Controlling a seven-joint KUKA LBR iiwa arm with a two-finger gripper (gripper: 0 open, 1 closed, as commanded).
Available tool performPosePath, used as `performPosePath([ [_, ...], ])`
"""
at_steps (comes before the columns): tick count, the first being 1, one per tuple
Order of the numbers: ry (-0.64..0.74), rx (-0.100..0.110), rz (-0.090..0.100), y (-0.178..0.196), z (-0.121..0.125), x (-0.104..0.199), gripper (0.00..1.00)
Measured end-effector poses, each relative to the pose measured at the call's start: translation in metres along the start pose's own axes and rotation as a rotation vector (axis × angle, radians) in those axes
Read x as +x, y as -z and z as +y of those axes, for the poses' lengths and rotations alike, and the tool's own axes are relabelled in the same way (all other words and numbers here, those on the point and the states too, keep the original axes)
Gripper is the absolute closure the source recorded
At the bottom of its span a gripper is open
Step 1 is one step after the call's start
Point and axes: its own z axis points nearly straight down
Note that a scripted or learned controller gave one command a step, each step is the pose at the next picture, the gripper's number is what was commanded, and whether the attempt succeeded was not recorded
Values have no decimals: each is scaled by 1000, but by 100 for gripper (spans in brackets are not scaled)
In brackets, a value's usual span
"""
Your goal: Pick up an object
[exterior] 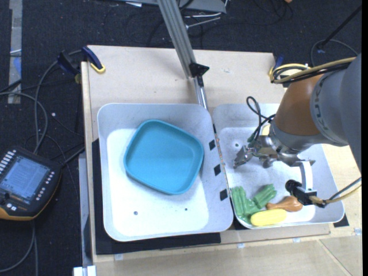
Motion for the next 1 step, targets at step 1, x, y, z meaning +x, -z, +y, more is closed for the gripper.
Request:
performPosePath([
  [1, -1, -3, 0, 12, 1, 0, 100],
])
